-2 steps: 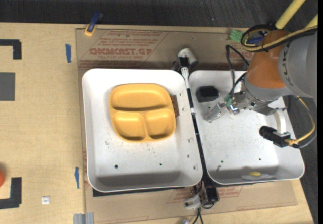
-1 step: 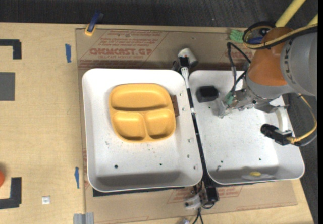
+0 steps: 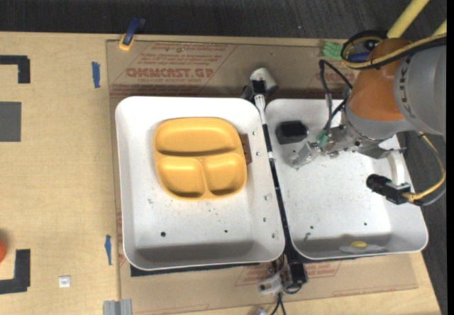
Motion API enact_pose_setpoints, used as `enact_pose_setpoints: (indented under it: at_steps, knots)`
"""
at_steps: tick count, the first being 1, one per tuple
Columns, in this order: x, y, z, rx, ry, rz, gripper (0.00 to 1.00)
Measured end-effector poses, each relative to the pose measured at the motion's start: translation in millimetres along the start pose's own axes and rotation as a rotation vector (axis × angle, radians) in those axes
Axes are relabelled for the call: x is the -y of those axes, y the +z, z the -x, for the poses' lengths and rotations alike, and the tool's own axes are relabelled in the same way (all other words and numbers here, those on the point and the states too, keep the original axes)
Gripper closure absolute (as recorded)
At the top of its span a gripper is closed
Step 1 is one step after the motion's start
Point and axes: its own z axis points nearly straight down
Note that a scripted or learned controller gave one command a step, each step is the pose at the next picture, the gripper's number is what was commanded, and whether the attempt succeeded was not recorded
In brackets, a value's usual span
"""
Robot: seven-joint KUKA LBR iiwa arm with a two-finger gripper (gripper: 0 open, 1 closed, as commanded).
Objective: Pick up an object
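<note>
Nearest the camera, a small yellow piece (image 3: 360,243) lies against the front wall of the right bin (image 3: 333,214), low on the slope where loose things would settle. In the left bin (image 3: 142,186), a yellow divided tray (image 3: 201,157) sits flat with its compartments up, toward the back of the floor and well apart from the arm, so it is not the likely target.

Farther back in the right bin, the pincer (image 3: 303,155) is low over the floor beside a small black object (image 3: 291,130) near the far-left corner. The arm's angle suits a reach for that object. The pincer is too small and blurred here, so I cannot tell how far it is open, and nothing is visibly held.
</note>
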Motion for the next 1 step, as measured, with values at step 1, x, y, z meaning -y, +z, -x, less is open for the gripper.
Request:
enact_pose_setpoints:
  at_steps: [1]
  knots:
    - [49.5, 10.2, -14.6, 0.001, 0.118, -0.002, 0.0]
